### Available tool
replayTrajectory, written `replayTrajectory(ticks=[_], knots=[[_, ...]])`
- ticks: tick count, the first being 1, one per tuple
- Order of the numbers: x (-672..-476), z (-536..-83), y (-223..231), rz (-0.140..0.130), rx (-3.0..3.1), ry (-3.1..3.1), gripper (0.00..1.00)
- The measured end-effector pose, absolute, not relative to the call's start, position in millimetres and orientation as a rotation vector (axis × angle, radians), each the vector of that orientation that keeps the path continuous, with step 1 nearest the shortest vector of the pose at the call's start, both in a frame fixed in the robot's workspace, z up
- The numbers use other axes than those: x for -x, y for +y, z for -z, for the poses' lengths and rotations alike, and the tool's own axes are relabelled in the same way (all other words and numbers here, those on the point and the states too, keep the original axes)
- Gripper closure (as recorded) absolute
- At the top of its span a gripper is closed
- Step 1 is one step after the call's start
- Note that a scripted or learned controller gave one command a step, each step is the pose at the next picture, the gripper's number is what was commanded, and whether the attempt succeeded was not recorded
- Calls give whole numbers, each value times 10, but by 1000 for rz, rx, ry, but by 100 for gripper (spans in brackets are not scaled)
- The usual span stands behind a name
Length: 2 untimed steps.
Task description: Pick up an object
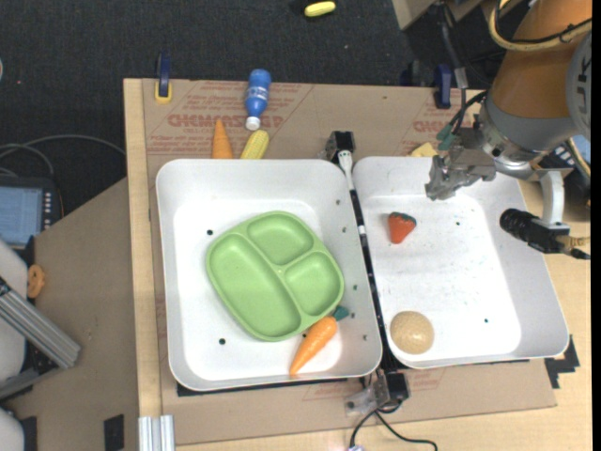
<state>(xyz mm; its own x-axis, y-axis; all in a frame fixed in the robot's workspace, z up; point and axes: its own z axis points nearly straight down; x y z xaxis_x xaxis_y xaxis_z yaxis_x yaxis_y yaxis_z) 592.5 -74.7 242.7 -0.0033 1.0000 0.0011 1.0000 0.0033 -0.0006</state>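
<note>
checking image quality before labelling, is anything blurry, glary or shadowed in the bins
Camera view: lighting even and soft, white plastic bins bright without blown-out glare; green three-compartment plastic tray and small red toy strawberry look sharp, each with a faint shadow; the grey pincer is slightly soft, casting a light shadow on the right bin's rim.

Bright, even light falls from overhead onto my tabletop (pixel 141 252). The two white bins (pixel 178 280) come close to washing out, though their rims stay readable. Shadows are soft and short: a faint one hugs the green tray (pixel 272 275), another sits under my arm (pixel 535 73) at the far right. The dark floor (pixel 94 26) beyond swallows detail. Focus is fair throughout, slightly grainy, with no clear edge distortion.
</note>
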Motion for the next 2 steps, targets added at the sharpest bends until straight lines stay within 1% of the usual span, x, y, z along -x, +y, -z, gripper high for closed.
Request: replayTrajectory(ticks=[1,2], knots=[[-6129,-2273,-819,1,2223,-2226,100],[-6162,-2280,-662,2,2221,-2226,100]])
